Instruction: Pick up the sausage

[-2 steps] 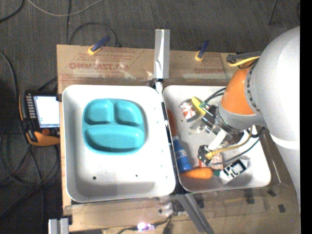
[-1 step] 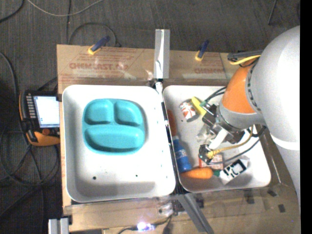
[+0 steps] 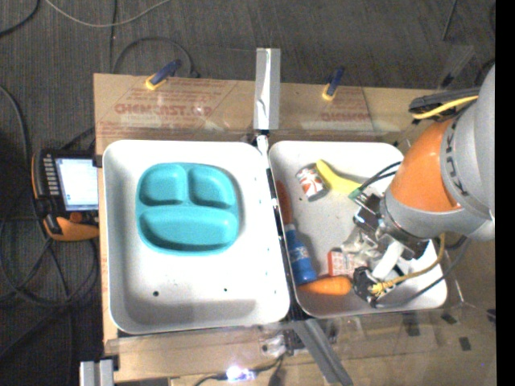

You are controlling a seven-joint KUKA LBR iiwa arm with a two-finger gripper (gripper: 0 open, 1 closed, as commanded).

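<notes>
one sausage (image 3: 281,207) lies lengthwise along bin wall.

Red block lettering ran across the cardboard sheet (image 3: 173,107) behind the left bin, seen reversed or upside down, and it could not be made out for certain; a second patch of the same red print sat on the cardboard (image 3: 346,112) behind the right bin, just as unreadable. The small can (image 3: 310,181) in the right bin carried a red and white label, too small to read. The blue bottle (image 3: 299,257) showed a label with red and white marks, blurred. The handheld pendant's screen (image 3: 79,183) glowed, its contents illegible.
</notes>
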